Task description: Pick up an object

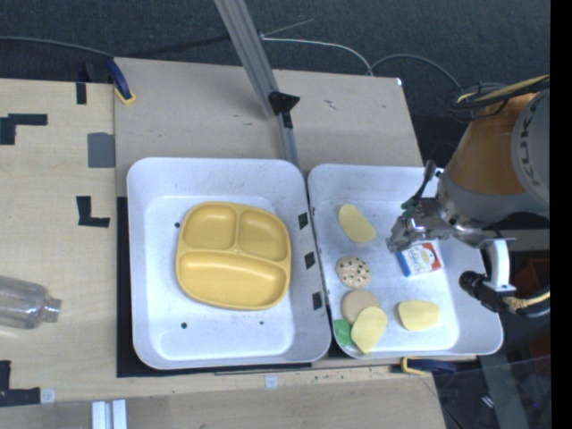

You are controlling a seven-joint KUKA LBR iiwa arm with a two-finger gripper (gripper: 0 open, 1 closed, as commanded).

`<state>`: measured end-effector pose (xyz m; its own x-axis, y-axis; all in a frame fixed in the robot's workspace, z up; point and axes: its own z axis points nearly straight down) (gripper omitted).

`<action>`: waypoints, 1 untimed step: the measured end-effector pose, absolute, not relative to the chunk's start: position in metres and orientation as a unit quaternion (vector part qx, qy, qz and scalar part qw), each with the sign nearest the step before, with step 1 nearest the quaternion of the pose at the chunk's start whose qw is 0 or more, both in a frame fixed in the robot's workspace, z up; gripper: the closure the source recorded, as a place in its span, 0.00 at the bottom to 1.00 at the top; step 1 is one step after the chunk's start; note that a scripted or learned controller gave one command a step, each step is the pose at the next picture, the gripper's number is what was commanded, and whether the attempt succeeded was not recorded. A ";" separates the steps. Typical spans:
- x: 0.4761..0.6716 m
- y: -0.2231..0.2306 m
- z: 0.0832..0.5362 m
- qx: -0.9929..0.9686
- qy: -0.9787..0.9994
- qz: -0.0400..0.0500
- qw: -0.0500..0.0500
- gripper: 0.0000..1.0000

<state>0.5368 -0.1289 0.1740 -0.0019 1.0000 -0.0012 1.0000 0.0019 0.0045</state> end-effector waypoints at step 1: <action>0.492 -0.090 0.157 0.706 0.708 -0.002 -0.003 1.00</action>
